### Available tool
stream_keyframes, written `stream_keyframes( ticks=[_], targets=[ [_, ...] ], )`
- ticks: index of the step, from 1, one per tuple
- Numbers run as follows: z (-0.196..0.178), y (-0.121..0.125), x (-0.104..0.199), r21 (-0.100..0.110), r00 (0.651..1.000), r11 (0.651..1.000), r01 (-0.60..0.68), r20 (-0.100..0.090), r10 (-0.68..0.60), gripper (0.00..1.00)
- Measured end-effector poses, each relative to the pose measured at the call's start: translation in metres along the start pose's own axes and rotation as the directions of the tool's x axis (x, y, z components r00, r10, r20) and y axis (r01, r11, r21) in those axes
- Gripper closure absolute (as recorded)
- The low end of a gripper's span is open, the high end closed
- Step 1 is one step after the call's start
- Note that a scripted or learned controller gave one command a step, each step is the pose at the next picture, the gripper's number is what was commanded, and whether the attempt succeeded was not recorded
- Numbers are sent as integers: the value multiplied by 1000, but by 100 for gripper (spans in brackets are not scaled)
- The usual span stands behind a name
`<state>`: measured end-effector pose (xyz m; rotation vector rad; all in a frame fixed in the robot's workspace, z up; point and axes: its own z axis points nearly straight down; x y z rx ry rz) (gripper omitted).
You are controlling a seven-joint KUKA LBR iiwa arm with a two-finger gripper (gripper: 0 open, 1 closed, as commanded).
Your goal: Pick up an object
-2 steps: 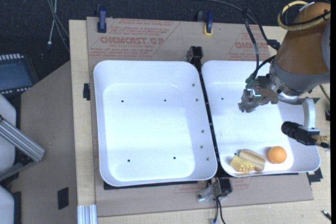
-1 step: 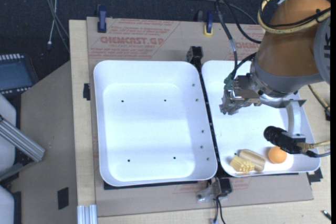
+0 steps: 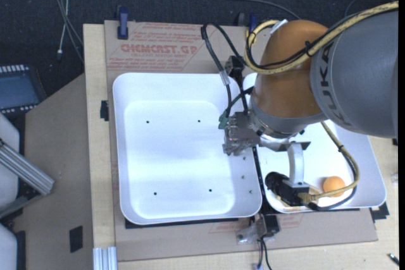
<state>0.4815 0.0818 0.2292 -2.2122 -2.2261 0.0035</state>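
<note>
Nearby, orange ball [image 3: 333, 184] – arm [image 3: 329, 73] overhangs right bin [image 3: 370, 161]

Ball [image 3: 333, 184] in right bin [image 3: 370, 161], beside left bin [image 3: 177, 212].

The board [image 3: 166, 47] reads "CHEMCAST GP"; the arm [image 3: 364, 66] reads "KU".

A single fixed camera is mounted above the surface [image 3: 95, 136]. Both bins [image 3: 126, 136] are viewed downward at a slant, from moderately close range.
</note>
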Motion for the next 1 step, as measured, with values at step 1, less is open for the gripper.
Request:
stream_keyframes(
  ticks=[1],
  targets=[
    [-2,1,-3,-4,1000,1000,-6,0,6,0]
  ],
)
